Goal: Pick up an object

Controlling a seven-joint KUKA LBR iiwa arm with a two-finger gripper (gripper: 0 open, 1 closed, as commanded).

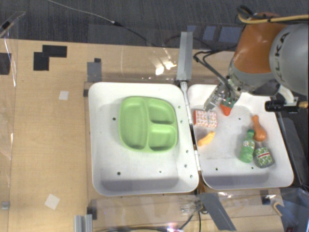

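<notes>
Two shallow white plastic bins are set side by side. A green three-compartment plastic tray (147, 123) lies in the left bin (104, 178). In the right bin (285, 175), a small patterned box (205, 119) lies near the left wall, with a yellow-orange banana-shaped toy (206, 138) just in front of it; a green bottle (247, 146) lies well to the right.

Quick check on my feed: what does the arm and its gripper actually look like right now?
The arm is a rounded grey body with a broad orange band above the wrist and part of dark lettering on the grey shell. Black cables loop along its left side, and a tan hose crosses the top. The gripper is a small metallic grey unit with a green patch beside it.
</notes>
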